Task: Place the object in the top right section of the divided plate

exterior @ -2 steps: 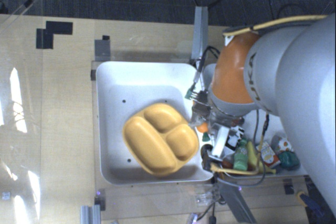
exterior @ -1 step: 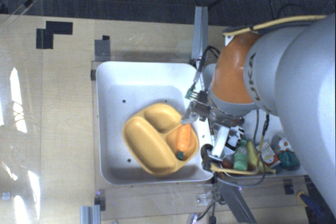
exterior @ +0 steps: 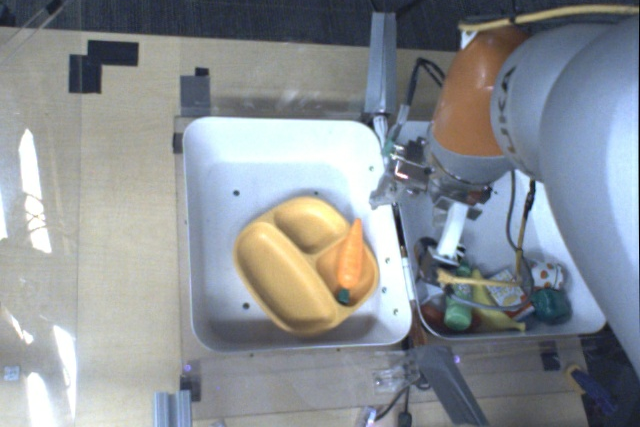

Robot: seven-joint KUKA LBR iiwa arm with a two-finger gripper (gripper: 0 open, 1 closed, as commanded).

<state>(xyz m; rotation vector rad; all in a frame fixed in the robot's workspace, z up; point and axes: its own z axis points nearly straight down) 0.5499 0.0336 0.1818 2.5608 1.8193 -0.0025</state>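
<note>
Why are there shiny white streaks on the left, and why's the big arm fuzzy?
In the camera view, the streaks are probably glare on a clear sheet; the arm is close to the lens, so soft; the plate and carrot look sharper.

Right bin [exterior: 492, 237] mostly hidden under arm [exterior: 570, 135], arm cropped at edge, jumbled items [exterior: 490, 300] indistinct

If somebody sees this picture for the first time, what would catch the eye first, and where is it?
The big grey arm with its orange band dominates, reaching from the right over the right bin. Next is the yellow divided plate in the left bin, an orange carrot lying in its right-hand section. Small colourful things crowd the right bin's near end.
</note>
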